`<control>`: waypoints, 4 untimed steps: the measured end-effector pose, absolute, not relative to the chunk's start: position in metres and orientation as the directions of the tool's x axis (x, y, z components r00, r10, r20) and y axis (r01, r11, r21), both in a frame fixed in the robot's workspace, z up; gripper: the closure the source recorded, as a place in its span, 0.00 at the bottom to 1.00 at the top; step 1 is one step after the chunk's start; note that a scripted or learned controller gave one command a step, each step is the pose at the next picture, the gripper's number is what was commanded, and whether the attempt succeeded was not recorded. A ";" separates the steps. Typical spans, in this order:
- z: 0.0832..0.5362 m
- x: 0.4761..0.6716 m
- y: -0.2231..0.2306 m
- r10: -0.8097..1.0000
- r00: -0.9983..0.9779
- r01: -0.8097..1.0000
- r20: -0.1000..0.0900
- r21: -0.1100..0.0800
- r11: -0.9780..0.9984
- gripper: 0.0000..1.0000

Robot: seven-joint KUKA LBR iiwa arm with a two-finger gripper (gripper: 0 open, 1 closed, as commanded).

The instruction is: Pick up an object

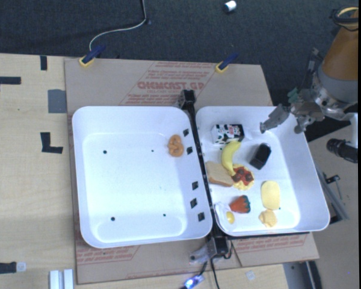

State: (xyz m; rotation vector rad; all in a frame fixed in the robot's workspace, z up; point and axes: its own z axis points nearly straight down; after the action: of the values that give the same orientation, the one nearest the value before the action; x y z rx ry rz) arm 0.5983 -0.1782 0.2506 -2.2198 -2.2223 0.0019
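Right shallow white plastic bin [307, 179]: holds a small black-and-white printed carton [228, 132], a yellow plastic banana [229, 156], a black block [260, 156], a tan slice of toy bread [218, 174], a red-and-yellow toy piece [243, 176], a pale yellow rounded toy [271, 194], a red strawberry-like toy [240, 205], and two small yellow pieces along the near edge.

Left shallow white plastic bin [87, 161]: one small orange-brown lump [176, 146] near its right wall.

Grey two-finger gripper [286, 118]: above the far right corner of the right bin, jaws spread apart, nothing between them, clear of every item.

Status: nothing lifted. Choice of object, descent, closing and raising all appear left to do; the black block lies nearest.
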 end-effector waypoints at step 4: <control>0.544 0.649 0.086 1.000 -0.006 1.000 0.003 0.016 0.006 1.00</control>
State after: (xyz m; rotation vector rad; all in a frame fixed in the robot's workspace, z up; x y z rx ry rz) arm 0.6494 0.0857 0.5444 -2.2206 -2.2350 -0.0208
